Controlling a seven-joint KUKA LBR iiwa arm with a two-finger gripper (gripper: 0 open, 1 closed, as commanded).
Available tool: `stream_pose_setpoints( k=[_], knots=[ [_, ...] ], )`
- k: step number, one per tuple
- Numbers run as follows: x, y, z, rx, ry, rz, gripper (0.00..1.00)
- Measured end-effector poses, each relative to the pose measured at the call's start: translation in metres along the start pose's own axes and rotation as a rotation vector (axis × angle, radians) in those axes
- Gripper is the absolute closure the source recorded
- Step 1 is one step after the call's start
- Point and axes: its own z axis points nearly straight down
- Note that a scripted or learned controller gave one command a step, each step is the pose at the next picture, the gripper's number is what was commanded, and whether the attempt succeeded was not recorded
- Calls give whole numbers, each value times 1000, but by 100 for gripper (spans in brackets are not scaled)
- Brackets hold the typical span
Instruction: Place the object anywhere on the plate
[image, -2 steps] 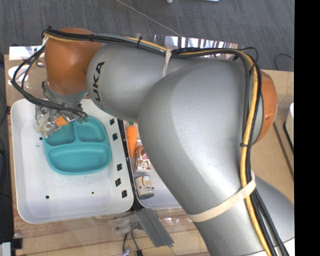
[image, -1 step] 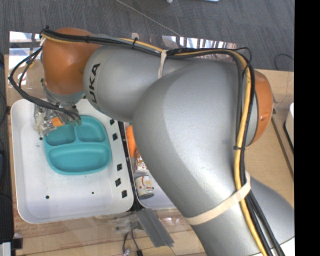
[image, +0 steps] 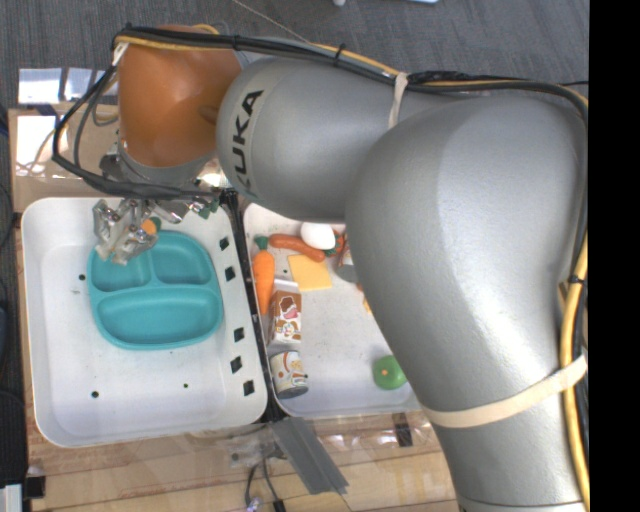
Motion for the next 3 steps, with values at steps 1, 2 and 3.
stream_pose_setpoints(
  k=[1, 2, 3],
  knots=[
    [0, 1, 2, -2, 2, 0, 0],
    [0, 1, 2, -2, 2, 0, 0],
    [35, -26, -14, -4, 7, 145, 0]
  ],
)
